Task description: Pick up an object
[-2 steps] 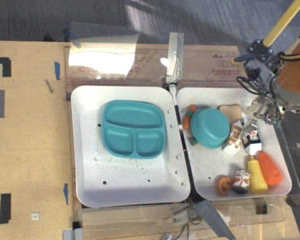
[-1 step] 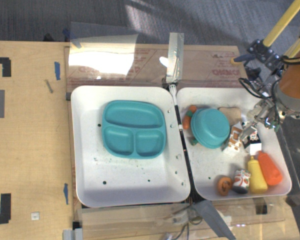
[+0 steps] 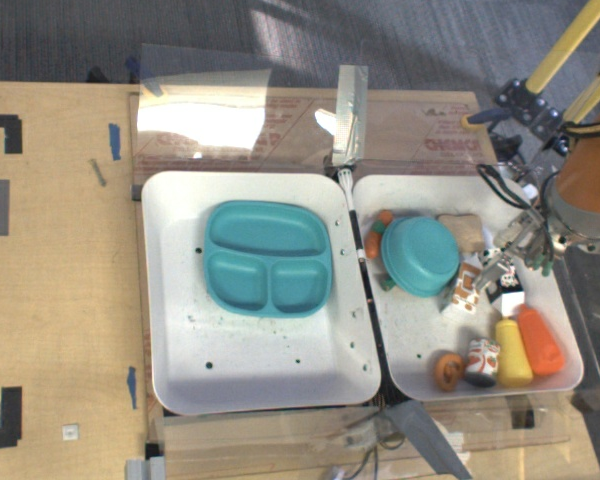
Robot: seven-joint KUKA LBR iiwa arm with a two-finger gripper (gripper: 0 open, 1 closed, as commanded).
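Gripper low over the right white bin, just beside a small brown-and-white printed carton; its opening and any hold: cannot tell. Upturned teal plastic bowl sits left of the carton. Orange bottle, yellow bottle and small can near, 3 in a row. Risk: tight clutter may deflect the approach, so the carton skids instead of seating.

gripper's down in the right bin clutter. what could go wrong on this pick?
1. The gripper sits among small toys beside the teal bowl; it may close on two items or none.
2. The yellow bottle and orange bottle lie touching, so lifting one could drag the other.
3. The arm could nudge the bowl.
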